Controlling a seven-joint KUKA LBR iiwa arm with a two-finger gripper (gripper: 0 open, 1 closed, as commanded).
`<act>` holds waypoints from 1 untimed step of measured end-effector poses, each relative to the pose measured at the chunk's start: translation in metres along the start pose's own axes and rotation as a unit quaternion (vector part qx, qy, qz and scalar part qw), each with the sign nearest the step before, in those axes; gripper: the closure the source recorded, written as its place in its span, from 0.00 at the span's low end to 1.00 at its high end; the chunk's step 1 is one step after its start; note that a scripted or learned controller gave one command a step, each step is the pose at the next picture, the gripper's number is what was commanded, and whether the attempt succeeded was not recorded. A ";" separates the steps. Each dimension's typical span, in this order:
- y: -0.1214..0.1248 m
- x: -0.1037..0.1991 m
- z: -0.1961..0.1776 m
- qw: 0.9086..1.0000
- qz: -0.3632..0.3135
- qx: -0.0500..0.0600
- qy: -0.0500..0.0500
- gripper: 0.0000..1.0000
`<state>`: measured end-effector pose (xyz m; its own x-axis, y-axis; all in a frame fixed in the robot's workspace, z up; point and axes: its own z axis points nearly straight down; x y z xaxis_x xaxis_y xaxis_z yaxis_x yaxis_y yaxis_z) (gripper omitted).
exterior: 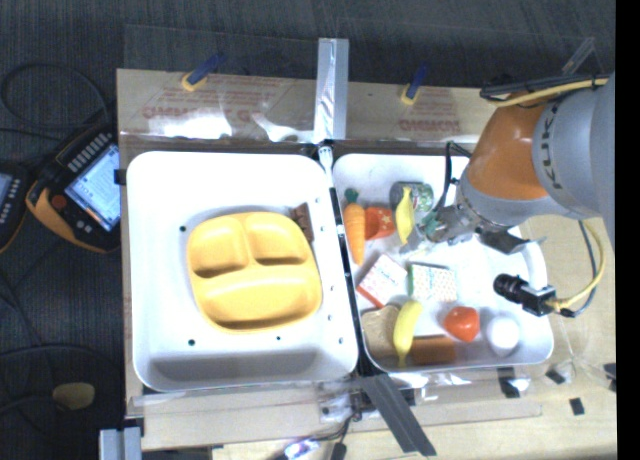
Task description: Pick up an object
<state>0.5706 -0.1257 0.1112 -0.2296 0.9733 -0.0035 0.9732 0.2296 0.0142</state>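
Note:
The right bin [540, 248] holds several toy foods. An orange carrot [352, 231] and a red fruit [378, 221] lie at its left side. Beside them are a small yellow banana [404, 216] and a green can [412, 195]. My gripper [437, 223] reaches down at the upper middle of this bin, just right of the banana and the can. Whether anything sits in it is hidden by the wrist. Below it lie a red-and-white box [380, 280] and a green-and-white box [430, 281].
A second banana [406, 323], a tomato [461, 323], a white ball [502, 332] and a brown piece [432, 350] line the right bin's front. The left bin [150, 248] holds a yellow divided tray [255, 268] and a small brown item [301, 218].

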 end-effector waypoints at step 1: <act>-0.002 0.048 -0.093 0.998 0.061 0.009 0.001 1.00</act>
<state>0.5564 -0.0798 0.2038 -0.1087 0.9941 -0.0007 0.9941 0.1087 -0.0026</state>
